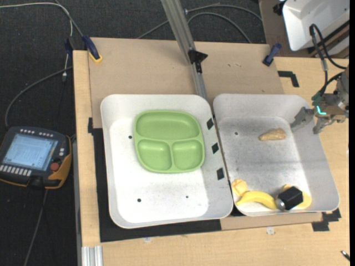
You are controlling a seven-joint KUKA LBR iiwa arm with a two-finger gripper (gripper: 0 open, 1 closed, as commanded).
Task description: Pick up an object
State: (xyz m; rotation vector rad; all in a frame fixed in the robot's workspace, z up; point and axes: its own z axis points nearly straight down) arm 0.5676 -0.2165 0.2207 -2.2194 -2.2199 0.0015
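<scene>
Though unlabelled, green plate [168, 140], banana [256, 197], tool [310, 121] apart.

Teach pendant [34, 157] on floor at left, blue clamps [92, 49] on bench corners

A robotics lab is suggested. A plywood bench [166, 65] is held with blue clamps [91, 49], cables [39, 15] are trailed over dark carpet, and a teach pendant [33, 157] is laid beside it.
</scene>
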